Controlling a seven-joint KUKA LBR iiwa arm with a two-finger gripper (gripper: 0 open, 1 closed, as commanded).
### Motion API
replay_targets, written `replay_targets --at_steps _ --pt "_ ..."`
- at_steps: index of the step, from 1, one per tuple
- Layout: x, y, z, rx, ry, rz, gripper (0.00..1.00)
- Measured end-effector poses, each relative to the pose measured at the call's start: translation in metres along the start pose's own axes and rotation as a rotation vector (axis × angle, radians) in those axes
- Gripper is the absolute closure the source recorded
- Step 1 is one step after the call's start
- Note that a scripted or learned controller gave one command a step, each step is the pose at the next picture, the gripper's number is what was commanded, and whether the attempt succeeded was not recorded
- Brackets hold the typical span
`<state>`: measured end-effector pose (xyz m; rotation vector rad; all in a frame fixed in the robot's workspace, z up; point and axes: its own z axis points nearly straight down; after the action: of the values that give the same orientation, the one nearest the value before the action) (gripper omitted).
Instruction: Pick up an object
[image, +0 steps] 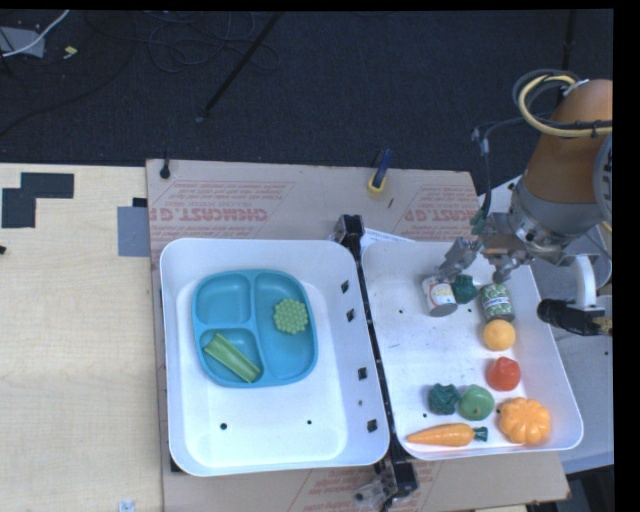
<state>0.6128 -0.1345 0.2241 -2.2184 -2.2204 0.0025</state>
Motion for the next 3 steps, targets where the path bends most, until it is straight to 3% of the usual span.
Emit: replay_targets --at_steps 3 --pt "0.016 -0.008 0.14 0.004 0.0 0.001 0.0"
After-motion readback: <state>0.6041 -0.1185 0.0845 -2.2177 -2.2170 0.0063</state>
